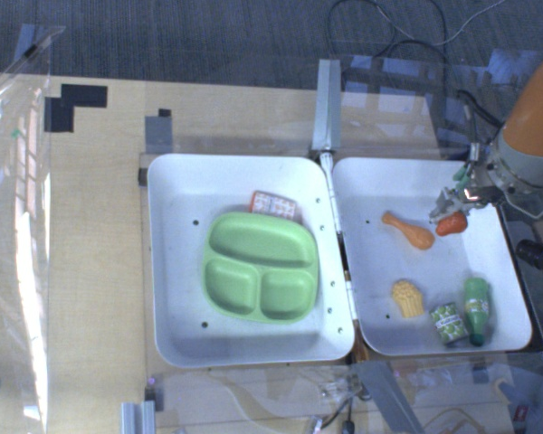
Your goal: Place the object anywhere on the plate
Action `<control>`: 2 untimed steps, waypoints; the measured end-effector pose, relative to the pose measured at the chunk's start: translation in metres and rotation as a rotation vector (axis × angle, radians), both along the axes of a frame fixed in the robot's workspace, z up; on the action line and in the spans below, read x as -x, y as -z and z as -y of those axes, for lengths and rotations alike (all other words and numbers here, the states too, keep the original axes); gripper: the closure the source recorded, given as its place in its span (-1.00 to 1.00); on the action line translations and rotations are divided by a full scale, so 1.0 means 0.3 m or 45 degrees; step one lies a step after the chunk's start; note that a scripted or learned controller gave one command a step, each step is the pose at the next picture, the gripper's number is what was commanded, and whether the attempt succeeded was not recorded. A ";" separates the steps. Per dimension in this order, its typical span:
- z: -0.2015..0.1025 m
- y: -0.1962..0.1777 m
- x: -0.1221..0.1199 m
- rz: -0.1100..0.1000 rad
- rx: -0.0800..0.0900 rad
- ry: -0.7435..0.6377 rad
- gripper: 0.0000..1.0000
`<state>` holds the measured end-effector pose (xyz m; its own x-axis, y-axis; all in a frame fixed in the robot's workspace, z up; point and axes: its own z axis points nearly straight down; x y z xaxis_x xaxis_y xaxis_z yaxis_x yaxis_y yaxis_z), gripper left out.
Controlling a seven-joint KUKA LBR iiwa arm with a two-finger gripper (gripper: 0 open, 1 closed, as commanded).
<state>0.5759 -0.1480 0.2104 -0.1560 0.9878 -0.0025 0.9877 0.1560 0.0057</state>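
End effector (451, 208): seen low in the right bin (380, 328), right of the plate – how far open cannot be told.
Red object (452, 225): found just at the end effector's tip – a grasp is not confirmed.
Plate (260, 267): green, three compartments, set in the left bin (176, 333).
Orange drumstick (409, 230): laid between plate and red object.
Corn (407, 297), can (448, 323), green bottle (477, 308): grouped right of the plate, nearer the camera.
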 end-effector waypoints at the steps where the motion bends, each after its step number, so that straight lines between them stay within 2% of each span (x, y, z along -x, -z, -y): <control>1: -0.143 0.100 0.006 -0.002 -0.001 -0.115 1.00; 2: -0.402 0.082 -0.101 -0.001 -0.002 -0.206 1.00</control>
